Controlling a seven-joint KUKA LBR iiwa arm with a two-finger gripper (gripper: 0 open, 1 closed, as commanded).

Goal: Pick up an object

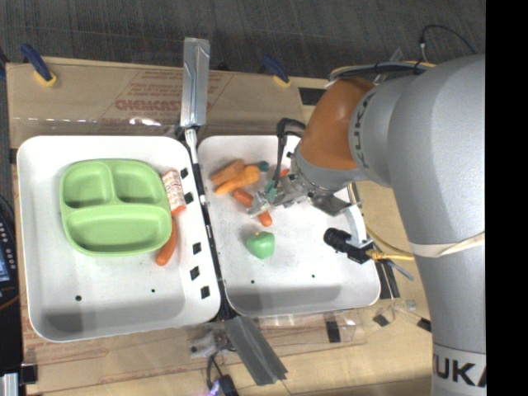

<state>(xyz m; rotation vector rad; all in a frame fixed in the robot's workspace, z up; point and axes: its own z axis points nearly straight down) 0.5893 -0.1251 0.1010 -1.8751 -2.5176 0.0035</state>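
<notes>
We found the end effector point(271, 195) low inside the right-hand shallow white plastic bin point(330, 291), on the far half of its floor. We could not tell how far it was open, nor whether it had hold of anything.

Just on the near side of it lay a small orange carrot-shaped piece point(264, 219); we could not tell whether the two touched. Just beside the end effector on the view's left lay a second short orange piece point(242, 196). Farther that way, towards the far wall, lay a larger cluster of orange toy carrots point(231, 173). A small teal object point(264, 167) sat just beyond the end effector. A rounded green toy fruit point(260, 244) lay nearer the camera, apart from it.

Well off to the view's left, the other white bin point(49, 304) held a green three-compartment plastic tray point(115, 205). A white-and-red labelled cylinder point(173, 190) and a long orange toy carrot point(167, 250) lay against the tray's side nearest the end effector. Both bins stood on the brown cardboard-covered counter point(99, 89).
</notes>
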